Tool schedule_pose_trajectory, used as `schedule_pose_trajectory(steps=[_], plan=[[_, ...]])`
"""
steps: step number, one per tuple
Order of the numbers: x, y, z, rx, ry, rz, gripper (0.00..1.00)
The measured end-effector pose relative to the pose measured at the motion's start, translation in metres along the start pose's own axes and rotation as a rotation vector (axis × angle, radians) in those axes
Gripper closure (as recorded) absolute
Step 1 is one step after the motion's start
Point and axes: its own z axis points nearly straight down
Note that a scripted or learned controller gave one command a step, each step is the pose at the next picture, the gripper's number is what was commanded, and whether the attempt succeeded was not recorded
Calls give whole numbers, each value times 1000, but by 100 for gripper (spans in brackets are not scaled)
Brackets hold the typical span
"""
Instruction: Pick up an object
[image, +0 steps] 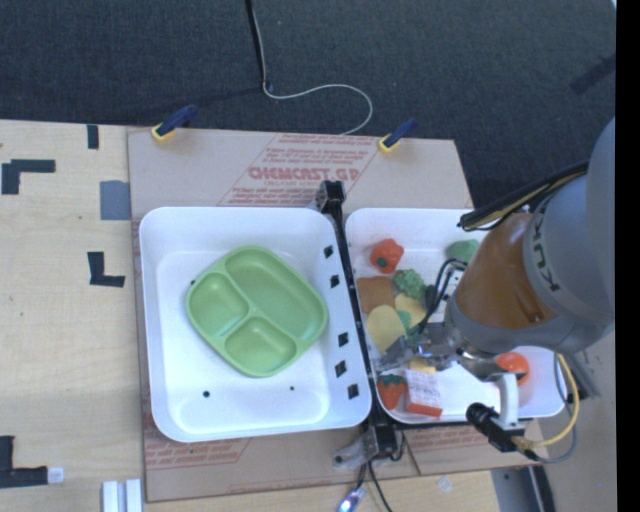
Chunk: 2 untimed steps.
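Two white bins sit side by side on the worktop (60, 300). Arm (560, 260) reaches in from the right, bent down over the right bin (440, 222), tool (415, 350) low among small toy foods (395, 300): orange, yellow, green, red pcs. Left bin (170, 400) holds a green divided plate (257, 310).

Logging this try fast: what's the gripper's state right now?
Gripper: low over the toy food in the right bin; open or shut cannot be told.
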Motion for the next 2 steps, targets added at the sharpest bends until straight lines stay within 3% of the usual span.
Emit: schedule_pose_trajectory(steps=[1, 2], plan=[[66, 6, -61, 4, 2, -6, 0], [71, 6, -70, 5, 3, -15, 100]])
